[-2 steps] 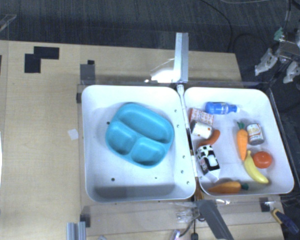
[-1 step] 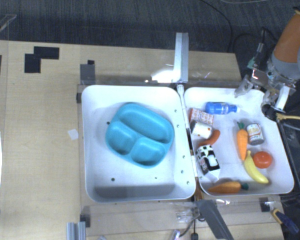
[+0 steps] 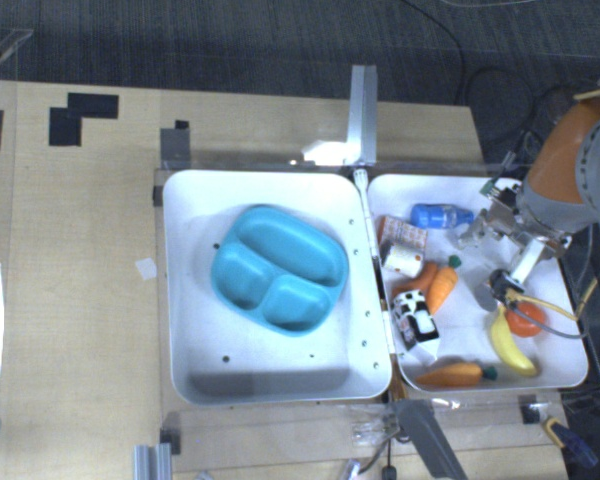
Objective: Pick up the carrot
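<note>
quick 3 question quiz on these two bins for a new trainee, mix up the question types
1. True or false: the blue plate lies in the right bin.
2. How many carrots lie in the right bin?
3. Which lies along the right bin's front wall? A) a carrot B) a blue bottle C) the blue plate

Key: 1. False, it lies in the left bin. 2. Two. 3. A.
</note>
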### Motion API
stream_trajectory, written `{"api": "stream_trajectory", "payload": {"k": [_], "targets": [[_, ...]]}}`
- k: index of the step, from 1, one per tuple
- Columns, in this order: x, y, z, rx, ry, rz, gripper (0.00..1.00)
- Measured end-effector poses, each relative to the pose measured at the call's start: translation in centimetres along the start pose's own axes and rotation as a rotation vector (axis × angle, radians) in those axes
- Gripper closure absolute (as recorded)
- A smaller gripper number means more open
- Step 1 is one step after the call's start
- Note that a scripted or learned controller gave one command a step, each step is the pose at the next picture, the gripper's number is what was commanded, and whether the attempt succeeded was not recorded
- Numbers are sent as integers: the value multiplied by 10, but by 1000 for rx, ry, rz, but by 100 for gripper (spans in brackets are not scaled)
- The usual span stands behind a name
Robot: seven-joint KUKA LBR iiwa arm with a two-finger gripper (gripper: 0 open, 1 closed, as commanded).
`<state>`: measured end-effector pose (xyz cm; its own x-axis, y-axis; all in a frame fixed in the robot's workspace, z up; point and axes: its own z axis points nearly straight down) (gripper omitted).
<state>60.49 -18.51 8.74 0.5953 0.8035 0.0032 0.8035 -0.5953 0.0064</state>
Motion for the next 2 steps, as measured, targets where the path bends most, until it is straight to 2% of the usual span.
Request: {"api": "stream_trajectory", "payload": {"k": [1,2], "targets": [[41,-68,-2,-1,4,-24,0],[30,-47,-32,4,-2,204,0]]}}
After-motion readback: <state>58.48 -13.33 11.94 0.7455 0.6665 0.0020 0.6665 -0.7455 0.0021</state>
